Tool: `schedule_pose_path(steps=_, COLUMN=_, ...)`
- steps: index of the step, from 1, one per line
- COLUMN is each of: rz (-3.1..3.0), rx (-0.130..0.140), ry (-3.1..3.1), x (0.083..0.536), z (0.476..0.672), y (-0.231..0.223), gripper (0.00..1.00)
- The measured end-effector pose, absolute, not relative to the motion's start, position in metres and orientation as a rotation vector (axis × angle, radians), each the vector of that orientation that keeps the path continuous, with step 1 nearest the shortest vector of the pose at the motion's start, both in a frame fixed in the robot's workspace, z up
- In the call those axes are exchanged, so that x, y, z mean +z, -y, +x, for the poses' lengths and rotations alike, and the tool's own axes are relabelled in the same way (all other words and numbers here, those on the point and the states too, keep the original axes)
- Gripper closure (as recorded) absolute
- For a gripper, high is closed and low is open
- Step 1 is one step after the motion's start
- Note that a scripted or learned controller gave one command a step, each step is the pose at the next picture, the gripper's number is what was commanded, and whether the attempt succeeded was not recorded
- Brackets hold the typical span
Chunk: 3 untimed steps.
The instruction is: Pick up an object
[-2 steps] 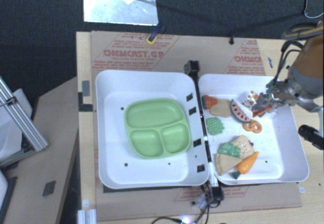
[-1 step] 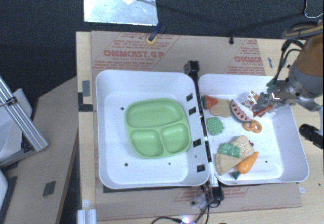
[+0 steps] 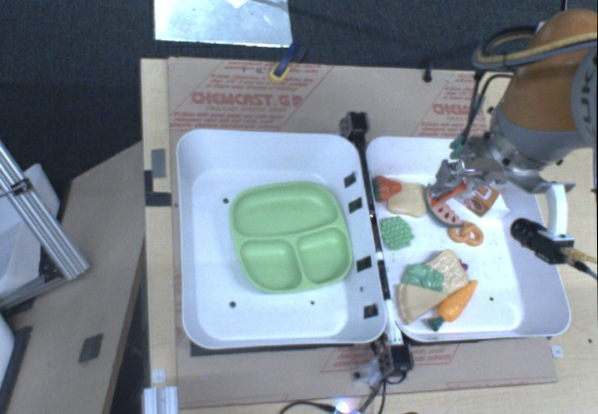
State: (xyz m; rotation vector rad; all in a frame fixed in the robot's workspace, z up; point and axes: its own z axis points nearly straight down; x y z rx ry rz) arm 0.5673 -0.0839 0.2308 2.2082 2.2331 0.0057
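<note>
gripper [image 3: 455, 186] low in the right bin [image 3: 542, 314], right over the watermelon slice [image 3: 442, 207], can't tell if it's got a grip, pretzel [image 3: 465, 235] just beside, green tray [image 3: 287, 235] in the bin to the left

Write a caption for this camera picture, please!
Robot gripper reaches over toy food in the right bin; green tray sits left.
</note>
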Motion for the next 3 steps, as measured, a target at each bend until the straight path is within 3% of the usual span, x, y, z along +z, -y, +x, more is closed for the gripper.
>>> schedule_pose_path(steps=1, rz=2.209, rx=0.005, ry=-2.234, x=0.234, z=0.566, y=0.029, gripper=1.0)
schedule_pose_path(steps=3, rz=2.21, rx=0.006, ry=-2.233, x=0.238, z=0.589, y=-0.071, gripper=1.0)
